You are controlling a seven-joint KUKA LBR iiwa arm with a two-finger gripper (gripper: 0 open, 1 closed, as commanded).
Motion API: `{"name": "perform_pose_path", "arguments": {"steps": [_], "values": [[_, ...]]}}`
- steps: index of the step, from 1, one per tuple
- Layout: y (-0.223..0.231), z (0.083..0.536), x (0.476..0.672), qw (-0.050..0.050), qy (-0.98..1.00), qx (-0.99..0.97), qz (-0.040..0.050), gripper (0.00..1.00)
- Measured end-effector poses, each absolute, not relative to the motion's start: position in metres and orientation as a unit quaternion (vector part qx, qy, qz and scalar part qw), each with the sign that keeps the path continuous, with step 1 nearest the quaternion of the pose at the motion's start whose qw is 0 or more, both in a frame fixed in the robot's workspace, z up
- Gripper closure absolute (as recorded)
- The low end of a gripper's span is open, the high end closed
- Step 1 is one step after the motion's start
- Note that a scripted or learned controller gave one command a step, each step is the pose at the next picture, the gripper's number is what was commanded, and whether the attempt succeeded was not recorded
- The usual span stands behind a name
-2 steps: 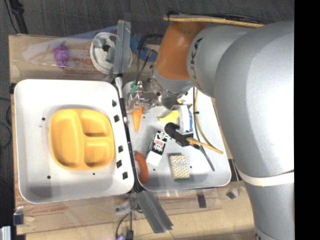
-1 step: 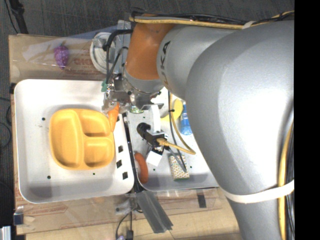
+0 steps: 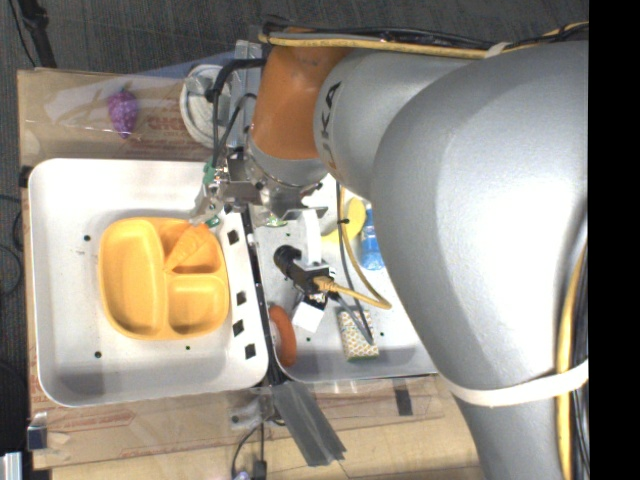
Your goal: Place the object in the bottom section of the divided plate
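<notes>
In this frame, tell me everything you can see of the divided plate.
The divided plate is yellow, plastic-looking, with rounded corners and three hollows: one long at its left, two smaller at its right. It lies flat in the left bin. An orange wedge-shaped piece sits in the upper right hollow, just below the gripper.

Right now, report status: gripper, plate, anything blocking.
Gripper over the plate's upper right edge, grip unclear. Yellow divided plate in left bin. Orange piece in upper right section.

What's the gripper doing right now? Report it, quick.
Gripper: at the upper right edge of the yellow divided plate; open or shut cannot be told, no object seen between its fingers.
</notes>
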State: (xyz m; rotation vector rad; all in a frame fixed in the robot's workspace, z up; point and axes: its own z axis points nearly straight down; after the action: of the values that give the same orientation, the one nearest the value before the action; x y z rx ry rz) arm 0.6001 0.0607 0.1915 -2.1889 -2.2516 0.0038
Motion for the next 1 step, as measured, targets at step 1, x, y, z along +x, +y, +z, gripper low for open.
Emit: {"name": "perform_pose_path", "arguments": {"steps": [1], "values": [[0.0474,0.2131,0.6562,0.001,-0.747,-0.665,0.0011,0.00]]}}
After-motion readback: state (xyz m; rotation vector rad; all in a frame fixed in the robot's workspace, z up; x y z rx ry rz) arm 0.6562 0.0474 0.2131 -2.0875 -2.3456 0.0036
